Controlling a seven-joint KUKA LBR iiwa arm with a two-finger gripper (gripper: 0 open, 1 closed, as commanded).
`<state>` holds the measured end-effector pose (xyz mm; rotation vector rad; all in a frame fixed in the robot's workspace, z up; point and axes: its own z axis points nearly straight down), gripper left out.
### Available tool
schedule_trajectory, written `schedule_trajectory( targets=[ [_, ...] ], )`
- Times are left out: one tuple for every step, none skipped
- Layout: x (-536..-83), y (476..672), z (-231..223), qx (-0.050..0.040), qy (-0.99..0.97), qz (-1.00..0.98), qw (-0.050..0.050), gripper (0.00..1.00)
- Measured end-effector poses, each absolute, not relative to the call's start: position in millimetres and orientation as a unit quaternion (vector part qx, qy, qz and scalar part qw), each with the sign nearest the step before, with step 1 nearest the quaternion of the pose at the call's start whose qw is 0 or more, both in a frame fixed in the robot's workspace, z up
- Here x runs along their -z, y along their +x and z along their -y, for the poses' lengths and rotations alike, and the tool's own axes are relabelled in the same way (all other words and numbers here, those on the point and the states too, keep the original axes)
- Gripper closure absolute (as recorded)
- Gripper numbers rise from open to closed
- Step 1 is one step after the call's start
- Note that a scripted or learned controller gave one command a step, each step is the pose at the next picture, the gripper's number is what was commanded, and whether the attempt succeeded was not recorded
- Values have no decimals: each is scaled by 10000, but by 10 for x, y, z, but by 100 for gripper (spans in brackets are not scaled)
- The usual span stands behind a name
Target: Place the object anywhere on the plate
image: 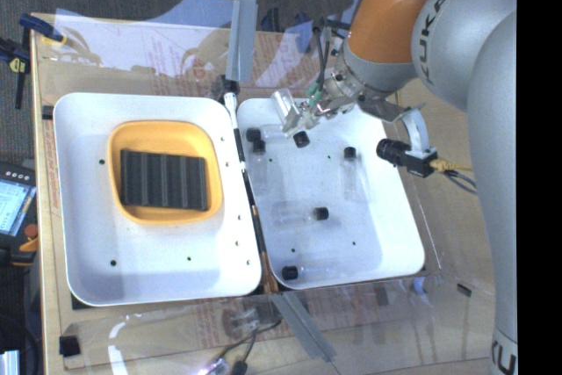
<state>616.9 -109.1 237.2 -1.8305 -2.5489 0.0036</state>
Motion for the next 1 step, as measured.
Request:
schedule_trajectory(
  targets=[
    [-2520,6414,951,-1,-4672,8842,-12,100]
  ],
)
